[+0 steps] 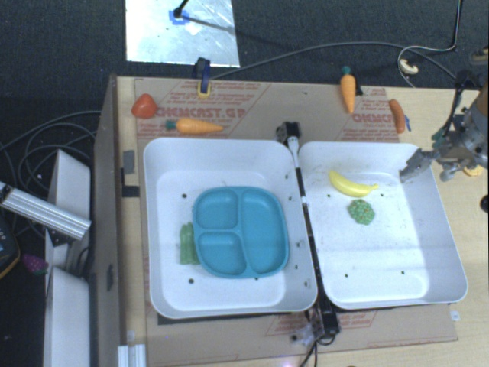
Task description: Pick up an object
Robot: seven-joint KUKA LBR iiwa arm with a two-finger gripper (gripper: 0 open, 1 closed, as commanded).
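the arm is cut off at the right edge, and the gripper [428, 167] hangs over the right bin's [397, 281] upper right rim; its fingers are too blurred to judge, so i cannot tell how they stand. in that bin lie a banana [350, 183] and, just below it, a green lumpy piece [361, 212]. a green item [187, 244] is half hidden beside the blue divided plate [240, 231] in the left bin [172, 174]. red print on the cardboard [229, 102] reads roughly "chemcast gp".

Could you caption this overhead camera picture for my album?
Robot gripper hovers at the right bin's edge near a banana.
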